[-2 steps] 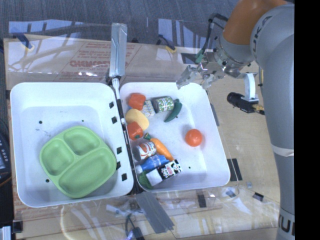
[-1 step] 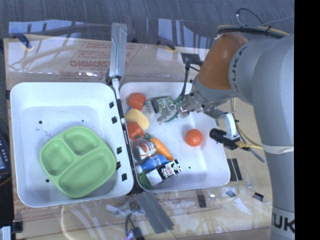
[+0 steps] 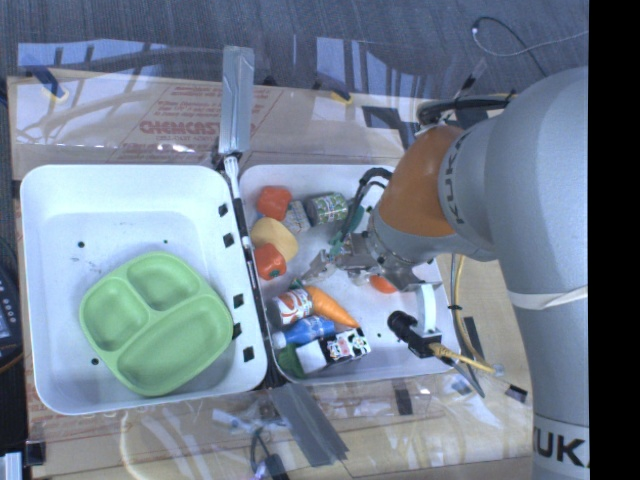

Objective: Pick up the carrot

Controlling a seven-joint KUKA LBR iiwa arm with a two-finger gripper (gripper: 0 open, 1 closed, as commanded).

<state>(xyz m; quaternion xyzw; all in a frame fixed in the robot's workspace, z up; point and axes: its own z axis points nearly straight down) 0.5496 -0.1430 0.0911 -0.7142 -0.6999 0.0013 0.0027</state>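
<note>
The carrot lies in the right bin, near its middle, beside a small can. The tool hangs just above it, holding nothing.

Grey ribbed carpet lies beyond the bench, whose brown top shows faint red print under a clear glossy sheet, perhaps plastic, catching bluish reflections of light.
</note>
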